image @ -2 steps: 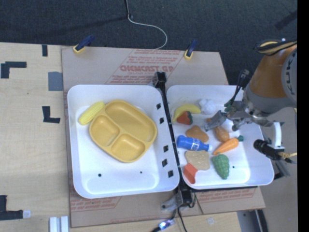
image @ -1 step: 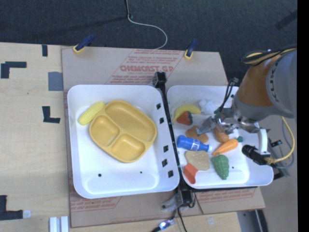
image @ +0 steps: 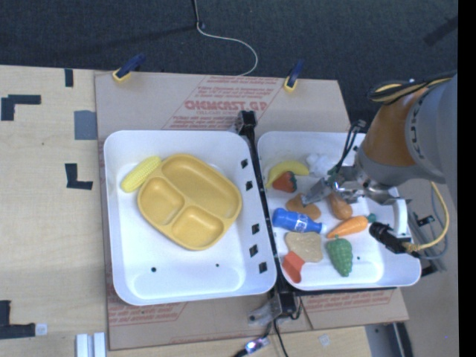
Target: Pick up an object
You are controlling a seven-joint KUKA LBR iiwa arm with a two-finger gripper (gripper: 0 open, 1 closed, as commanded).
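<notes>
Over the right bin (image: 387,277), the gripper (image: 332,188) is seen low among a heap of toy foods, with the grey arm (image: 416,136) reaching in from the right. How far the claw stands open cannot be told, since the wrist hides much of it and the metal parts blur together; nothing can be said to be held. Just beside the tip lie a brown piece (image: 306,205) and an orange-brown piece (image: 341,207), which seem the likeliest targets. A carrot (image: 349,226) lies a little nearer, a blue bottle (image: 296,220) to the left of it, a tan slice (image: 304,245) and a green piece (image: 341,257) nearer still, and a banana (image: 287,171) at the far left of that bin. The left bin (image: 126,274) bears a yellow divided tray (image: 190,199) and a corn cob (image: 140,173) touching its far-left edge.

For the pick to be done well, one item should be singled out (the pile is crowded, and neighbours are easily nudged). The claw should be centred over that piece, lowered until it straddles it, and closed across its narrow side before any lift is begun.
</notes>
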